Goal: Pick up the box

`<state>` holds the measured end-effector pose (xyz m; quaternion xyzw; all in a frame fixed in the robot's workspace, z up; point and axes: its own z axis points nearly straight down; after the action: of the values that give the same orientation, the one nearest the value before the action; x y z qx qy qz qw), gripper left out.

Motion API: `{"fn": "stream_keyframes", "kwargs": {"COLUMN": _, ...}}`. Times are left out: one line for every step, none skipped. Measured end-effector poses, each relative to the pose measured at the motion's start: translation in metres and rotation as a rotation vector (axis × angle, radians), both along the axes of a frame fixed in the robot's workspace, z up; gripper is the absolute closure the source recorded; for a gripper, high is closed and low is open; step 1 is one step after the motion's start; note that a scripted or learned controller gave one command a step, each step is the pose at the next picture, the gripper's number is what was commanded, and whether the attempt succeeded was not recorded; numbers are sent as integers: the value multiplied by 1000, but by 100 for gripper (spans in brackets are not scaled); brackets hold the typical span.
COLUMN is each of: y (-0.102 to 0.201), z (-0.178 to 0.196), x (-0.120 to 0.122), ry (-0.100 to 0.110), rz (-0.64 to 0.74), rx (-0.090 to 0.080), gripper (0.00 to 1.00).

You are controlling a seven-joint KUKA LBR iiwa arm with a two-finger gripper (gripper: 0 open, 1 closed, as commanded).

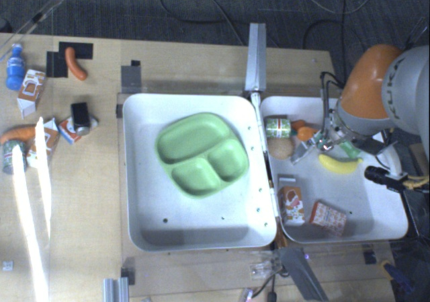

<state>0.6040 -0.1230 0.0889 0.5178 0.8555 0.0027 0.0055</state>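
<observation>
Two small boxes lie in the right bin (396, 227) near its front wall: a red-brown carton (291, 204) with a picture on it, and a flatter red box (329, 218) tilted to its right. My gripper (320, 144) hangs low over the back half of that bin, beside a yellow banana (338, 165) and an orange item (306, 133). It stands well behind both boxes and touches neither of them. The grey arm with its orange band (368, 89) comes in from the right.
A green-labelled can (276, 126) and a brown round item (280, 149) sit at the right bin's back left. A green divided tray (201, 153) lies in the left bin (144, 220). Loose cartons, a bottle (15, 66) and other small items lie on the bench at left.
</observation>
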Motion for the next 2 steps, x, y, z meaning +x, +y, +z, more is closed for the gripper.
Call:
{"fn": "stream_keyframes", "kwargs": {"y": -10, "z": 10, "x": 38, "ry": 5, "rz": -81, "rx": 0, "gripper": 0}}
{"fn": "stream_keyframes", "kwargs": {"y": -13, "z": 1, "x": 45, "ry": 16, "rz": -141, "rx": 0, "gripper": 0}}
